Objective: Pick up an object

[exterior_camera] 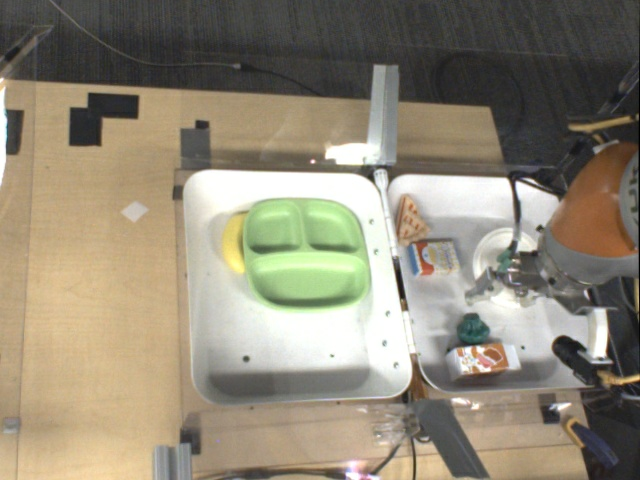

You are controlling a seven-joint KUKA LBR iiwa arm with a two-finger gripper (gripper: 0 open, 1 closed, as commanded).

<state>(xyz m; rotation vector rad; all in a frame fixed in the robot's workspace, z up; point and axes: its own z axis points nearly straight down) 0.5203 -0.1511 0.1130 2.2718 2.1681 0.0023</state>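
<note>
Gripper [487, 286] state: can't tell, hovers over right bin [440, 368]. Small carton [432, 258] at its 10 o'clock: prob. light, stiff; grip flat sides.

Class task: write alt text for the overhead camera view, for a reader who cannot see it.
A robot arm's hand hangs over the right bin, near a pizza slice, two small cartons and a green toy. The left bin holds a green divided plate.

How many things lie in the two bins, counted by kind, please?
Green divided plate: 1
Yellow item under the plate's edge: 1
Pizza slice toy: 1
Small cartons: 2
Dark green item: 1
Clear round item: 1
Total: 7
</note>
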